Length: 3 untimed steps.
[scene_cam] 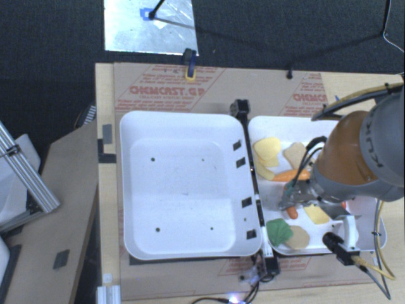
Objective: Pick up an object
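Camera view puts the arm over the right bin, reaching in from your right, with the claw low among the toys. You cannot tell from here how the claw is set; the wrist hides it.

Just below the claw lies a small red piece, close enough that it may be touching, though you cannot be sure. An orange carrot lies just above the claw, partly under the arm. A yellow block sits just right of the red piece, near the wrist.

Further up the bin you see a yellow lemon-like shape and a tan slice beside it. At the bin's near edge a green leaf lies against a tan round.

The arm's bulk covers the right half of that bin. The left bin stands beside it, a black divider between the two. A yellow-and-blue clamp sits on the cardboard behind.
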{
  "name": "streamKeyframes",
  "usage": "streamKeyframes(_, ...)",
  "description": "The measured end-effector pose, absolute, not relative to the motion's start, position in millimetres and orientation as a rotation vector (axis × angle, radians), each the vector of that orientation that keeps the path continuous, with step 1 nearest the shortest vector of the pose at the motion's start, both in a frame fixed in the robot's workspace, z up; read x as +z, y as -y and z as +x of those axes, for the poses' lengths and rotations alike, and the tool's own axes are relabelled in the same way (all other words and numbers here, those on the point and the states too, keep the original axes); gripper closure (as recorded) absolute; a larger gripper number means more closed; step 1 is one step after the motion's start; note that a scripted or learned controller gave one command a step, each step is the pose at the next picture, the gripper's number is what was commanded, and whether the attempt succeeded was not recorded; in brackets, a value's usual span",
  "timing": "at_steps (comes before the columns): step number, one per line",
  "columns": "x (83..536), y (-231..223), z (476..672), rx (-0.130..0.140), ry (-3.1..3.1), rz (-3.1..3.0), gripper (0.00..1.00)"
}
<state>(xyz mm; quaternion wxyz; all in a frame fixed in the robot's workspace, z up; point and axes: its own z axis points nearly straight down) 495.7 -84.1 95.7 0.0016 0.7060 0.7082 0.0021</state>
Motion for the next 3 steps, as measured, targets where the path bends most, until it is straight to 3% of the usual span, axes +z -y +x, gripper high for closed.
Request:
streamKeyframes(1, 189, -1, 488.1, 0.013, -2.233, 2.204, 1.00)
streamKeyframes(2, 239, -73, 519.8, 0.013, -2.234, 2.205, 1.00)
streamKeyframes(3, 326, -89, 535.5, 0.015, -2.225, 2.209, 1.00)
